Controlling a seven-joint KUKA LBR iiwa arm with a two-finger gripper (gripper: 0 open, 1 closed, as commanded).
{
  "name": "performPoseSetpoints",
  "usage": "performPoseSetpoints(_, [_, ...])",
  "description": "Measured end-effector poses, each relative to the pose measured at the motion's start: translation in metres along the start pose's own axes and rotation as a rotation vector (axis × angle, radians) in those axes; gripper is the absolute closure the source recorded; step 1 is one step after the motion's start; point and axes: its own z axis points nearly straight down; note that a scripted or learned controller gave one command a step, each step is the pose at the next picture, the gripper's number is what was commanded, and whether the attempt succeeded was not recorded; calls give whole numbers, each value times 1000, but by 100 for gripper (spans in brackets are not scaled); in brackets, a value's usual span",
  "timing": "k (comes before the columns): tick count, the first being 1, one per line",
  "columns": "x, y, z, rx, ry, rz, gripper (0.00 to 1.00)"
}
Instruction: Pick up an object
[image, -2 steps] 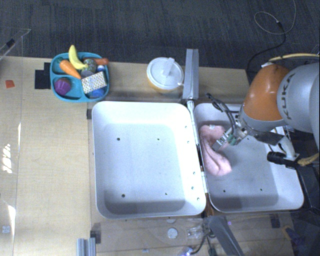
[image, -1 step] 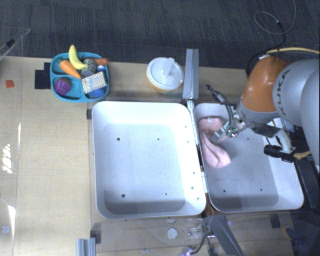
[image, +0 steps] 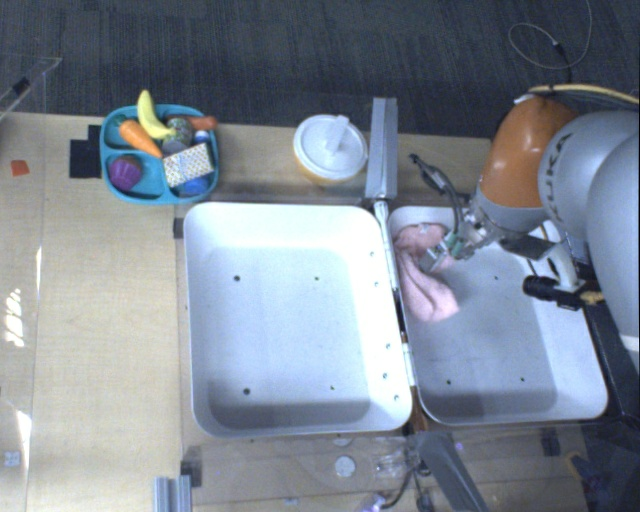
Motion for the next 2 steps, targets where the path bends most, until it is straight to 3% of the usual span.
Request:
performPoseSetpoints(1, [0, 3, -14, -8, -5, -4, 100])
performPoseSetpoints(2, [7, -6, -108, 0, 2, -110, 100])
